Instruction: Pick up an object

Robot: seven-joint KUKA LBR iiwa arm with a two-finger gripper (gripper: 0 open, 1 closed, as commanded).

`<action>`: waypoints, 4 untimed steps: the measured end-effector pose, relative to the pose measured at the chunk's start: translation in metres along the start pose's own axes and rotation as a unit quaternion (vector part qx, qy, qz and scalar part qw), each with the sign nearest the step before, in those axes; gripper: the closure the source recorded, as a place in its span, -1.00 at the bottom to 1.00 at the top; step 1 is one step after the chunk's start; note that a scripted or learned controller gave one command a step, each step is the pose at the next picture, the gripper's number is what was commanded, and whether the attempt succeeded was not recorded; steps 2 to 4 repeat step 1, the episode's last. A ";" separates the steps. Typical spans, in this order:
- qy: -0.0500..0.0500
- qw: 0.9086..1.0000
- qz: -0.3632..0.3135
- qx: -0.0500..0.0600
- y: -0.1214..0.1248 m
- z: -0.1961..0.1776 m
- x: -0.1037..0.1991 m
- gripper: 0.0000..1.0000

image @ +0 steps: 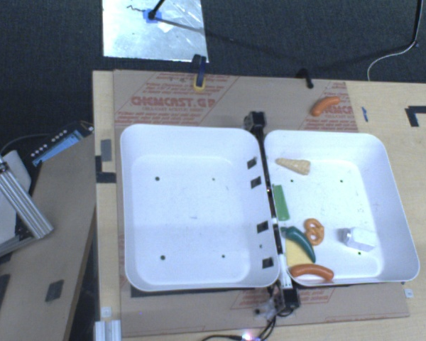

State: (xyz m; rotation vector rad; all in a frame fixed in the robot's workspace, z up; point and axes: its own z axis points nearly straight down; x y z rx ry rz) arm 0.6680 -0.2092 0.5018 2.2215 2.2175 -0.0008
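Well, your gripper's state can't be told. Your candidates lie in the right bin (394, 183): choose the cone-shaped piece (293, 165) toward its far side, standing well apart from the crowded pretzel (313, 230), and descend squarely over it.

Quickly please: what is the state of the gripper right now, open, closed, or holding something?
Gripper: its state cannot be told from the camera view.
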 end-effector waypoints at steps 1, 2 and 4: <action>0.001 1.000 -0.003 -0.001 -0.020 -0.035 0.025 1.00; 0.001 1.000 -0.003 -0.001 -0.020 -0.035 0.025 1.00; 0.001 1.000 -0.003 -0.001 -0.020 -0.035 0.025 1.00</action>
